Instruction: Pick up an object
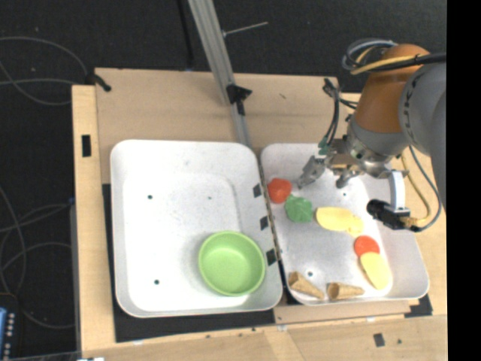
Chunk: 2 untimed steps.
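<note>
So the arm comes in from the right, orange band up top and the grey wrist tipped down and toward the left, over the back part of the right bin (285, 155). The gripper (325, 173) hangs above the bin floor with its two fingers spread apart, nothing between them, so it's released and not grabbing anything. One finger (310, 174) points down-left toward the red-orange ball (279, 189), which sits by the bin's left wall, near the finger but apart from it.

Just beside the ball, toward the front, is a green lumpy thing (299, 210), and next to that a yellow oblong piece (338, 219). Further front-right there's a small red piece (366, 244) touching a yellow-orange one (375, 269). Two tan cone-shaped bits (304, 284) (343, 290) lie along the front wall.

The left bin (131, 164) holds a green bowl (231, 262), upright, in its front right corner, well apart from the gripper.
</note>
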### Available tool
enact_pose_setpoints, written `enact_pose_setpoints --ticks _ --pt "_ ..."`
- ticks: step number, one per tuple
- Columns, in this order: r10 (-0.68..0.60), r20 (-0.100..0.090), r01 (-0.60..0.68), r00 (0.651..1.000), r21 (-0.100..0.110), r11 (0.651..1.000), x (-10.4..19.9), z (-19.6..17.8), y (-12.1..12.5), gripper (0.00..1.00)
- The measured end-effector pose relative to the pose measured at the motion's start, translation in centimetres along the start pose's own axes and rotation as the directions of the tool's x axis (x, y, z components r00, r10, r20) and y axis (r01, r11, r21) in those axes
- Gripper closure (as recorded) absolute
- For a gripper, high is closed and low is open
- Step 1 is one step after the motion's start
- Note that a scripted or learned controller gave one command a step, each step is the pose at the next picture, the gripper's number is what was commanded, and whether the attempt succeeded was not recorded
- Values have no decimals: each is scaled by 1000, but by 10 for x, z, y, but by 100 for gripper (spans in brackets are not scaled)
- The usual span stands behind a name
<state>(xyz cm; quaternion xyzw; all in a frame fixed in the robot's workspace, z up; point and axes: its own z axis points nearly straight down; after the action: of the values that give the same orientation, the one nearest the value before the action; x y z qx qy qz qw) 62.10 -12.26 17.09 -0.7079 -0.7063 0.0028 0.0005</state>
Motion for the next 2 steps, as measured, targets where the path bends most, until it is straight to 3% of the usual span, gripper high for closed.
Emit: enact_pose_setpoints --ticks 1,2 --pt "0 0 0 1000 1 1000 -8 61 -3 0" --pt "1 1 -1 1000 -3 1000 -11 70 -3 0"
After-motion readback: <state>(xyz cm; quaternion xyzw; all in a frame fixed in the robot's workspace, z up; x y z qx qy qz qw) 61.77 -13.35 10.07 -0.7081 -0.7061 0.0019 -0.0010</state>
